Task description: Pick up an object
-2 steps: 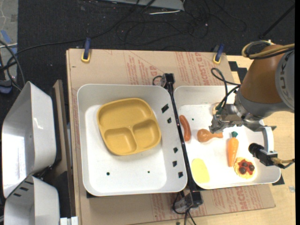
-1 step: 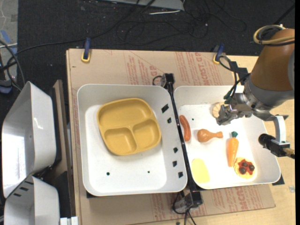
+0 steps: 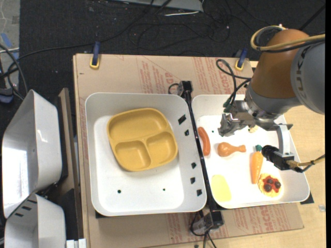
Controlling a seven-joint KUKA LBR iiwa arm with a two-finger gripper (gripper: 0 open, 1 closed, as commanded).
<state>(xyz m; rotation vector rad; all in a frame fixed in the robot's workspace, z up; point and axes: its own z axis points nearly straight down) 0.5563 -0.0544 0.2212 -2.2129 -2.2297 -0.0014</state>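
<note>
The gripper (image 3: 227, 128) is positioned low over the far part of the right bin (image 3: 295, 190), just beyond the chicken drumstick (image 3: 230, 149) and beside the sausage (image 3: 205, 140); nothing is seen between it and these items, and the state of its fingers cannot be told. The candidate objects, including the carrot (image 3: 256, 166), yellow slice (image 3: 221, 188) and small pizza (image 3: 270, 184), are kept loose in this bin within reach. The divided yellow plate (image 3: 142, 138) is kept apart in the left bin (image 3: 103, 190).
</note>
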